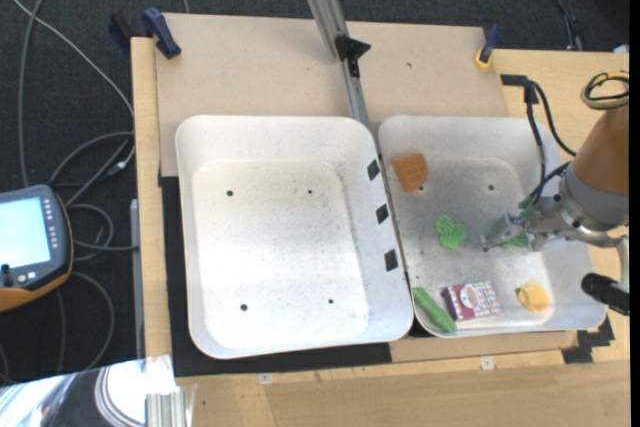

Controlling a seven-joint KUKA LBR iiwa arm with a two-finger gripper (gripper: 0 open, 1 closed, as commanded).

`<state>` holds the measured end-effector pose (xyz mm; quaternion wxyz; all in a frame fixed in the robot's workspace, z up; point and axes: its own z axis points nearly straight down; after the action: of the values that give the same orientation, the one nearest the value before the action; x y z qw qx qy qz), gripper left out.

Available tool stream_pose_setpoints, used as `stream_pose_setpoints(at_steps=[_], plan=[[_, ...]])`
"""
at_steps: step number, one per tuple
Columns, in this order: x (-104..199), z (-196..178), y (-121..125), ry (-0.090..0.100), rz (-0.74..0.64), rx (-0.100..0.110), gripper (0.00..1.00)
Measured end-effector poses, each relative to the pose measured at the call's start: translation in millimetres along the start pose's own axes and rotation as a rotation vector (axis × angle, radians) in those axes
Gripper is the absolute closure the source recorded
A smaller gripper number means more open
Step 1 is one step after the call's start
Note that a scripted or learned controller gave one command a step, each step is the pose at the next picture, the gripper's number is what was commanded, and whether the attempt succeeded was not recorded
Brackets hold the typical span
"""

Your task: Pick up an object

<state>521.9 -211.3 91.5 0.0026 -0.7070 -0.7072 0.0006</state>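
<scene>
I've got the gripper (503, 239) low in the right bin (455, 140) beside a green piece (452, 234), jaw state unreadable, presumably lining up a grab.

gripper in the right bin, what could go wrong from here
1. The gripper is low in the right bin, beside a small green piece; it might nudge the piece away rather than catch it.
2. The green leaf lies close by and could get dragged along.
3. The yellow block sits near the arm, which could bump it.
</scene>
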Motion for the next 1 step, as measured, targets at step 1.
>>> stream_pose_setpoints(at_steps=[1], plan=[[0.0, -12.1, 1.0, 0.000, 0.000, -0.004, 1.00]])
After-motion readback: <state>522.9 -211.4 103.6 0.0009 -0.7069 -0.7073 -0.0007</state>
